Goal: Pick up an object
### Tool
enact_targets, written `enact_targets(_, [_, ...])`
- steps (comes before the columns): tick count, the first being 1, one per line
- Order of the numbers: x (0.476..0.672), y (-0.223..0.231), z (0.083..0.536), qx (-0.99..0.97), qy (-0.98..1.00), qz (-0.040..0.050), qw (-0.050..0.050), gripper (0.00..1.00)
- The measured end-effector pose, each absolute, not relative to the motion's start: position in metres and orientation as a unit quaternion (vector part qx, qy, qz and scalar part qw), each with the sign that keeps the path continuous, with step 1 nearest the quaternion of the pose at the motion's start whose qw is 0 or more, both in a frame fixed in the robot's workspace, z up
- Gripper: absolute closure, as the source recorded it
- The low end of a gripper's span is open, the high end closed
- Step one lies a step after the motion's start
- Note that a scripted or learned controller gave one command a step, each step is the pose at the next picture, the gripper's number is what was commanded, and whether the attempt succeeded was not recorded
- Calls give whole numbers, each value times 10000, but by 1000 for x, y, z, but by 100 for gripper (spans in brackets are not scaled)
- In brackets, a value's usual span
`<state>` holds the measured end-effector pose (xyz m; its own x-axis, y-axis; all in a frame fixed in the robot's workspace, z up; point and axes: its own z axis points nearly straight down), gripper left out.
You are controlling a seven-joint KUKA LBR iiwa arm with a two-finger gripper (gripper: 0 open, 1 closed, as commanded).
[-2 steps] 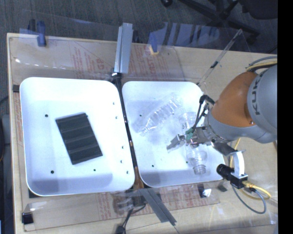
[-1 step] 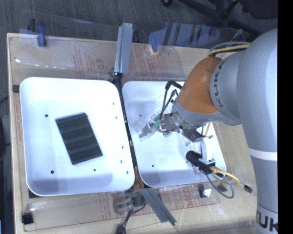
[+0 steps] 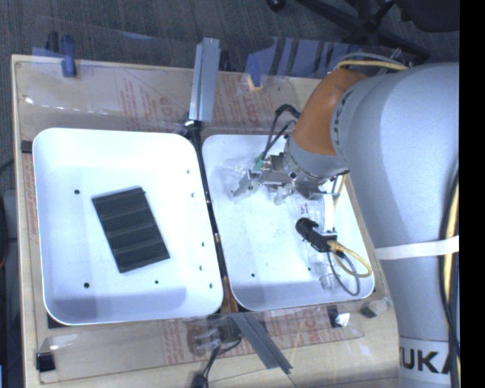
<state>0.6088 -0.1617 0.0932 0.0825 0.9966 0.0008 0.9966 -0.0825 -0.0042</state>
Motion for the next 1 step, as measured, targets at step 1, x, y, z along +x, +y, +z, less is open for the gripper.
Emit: enact_targets(1, [571,-147,90,-8438,-5366,22,36,0])
